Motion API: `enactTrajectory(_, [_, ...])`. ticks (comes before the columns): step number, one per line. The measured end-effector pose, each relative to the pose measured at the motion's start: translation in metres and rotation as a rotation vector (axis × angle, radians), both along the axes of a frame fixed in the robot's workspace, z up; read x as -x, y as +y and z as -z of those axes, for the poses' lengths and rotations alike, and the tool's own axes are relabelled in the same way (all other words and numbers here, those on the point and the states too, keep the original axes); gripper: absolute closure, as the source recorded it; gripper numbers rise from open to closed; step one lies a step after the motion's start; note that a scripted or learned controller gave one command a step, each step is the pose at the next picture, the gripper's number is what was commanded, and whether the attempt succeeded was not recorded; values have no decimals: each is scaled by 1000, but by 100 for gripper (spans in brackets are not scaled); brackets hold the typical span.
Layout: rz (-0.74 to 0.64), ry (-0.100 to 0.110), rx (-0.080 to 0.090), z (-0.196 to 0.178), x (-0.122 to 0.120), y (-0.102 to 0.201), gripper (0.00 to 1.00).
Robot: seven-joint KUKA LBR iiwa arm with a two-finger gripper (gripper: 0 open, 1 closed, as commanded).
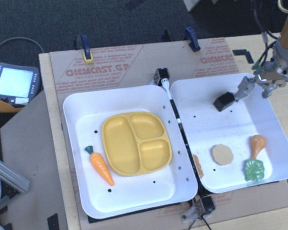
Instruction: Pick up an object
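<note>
The right bin (269,117) holds a round tan disc (222,155), an orange drumstick-shaped piece (257,145) and a green leafy piece (254,170) along its near side. A small orange piece (197,165) lies against that bin's left wall. My gripper (267,85) hangs over the bin's far right corner, well above and away from these objects, with nothing seen in it. In the left bin (80,145) a yellow divided plate (136,142) sits in the middle, with an orange toy carrot (100,167) to its left.
Both bins rest on a brown board (127,62) clamped at the far edge by blue clamps (85,47). A handheld pendant (12,83) lies off the bench at the left. The middle of the right bin is bare white floor.
</note>
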State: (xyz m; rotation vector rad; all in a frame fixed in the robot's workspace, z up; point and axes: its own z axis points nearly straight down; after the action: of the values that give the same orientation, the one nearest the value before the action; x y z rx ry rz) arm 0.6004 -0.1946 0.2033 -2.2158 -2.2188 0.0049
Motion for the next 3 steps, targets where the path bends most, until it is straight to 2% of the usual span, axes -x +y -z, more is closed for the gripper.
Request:
enactTrajectory(2, [2,2,-1,118,2,-2,0])
enactTrajectory(3, [2,-7,3,103,-1,-3,100])
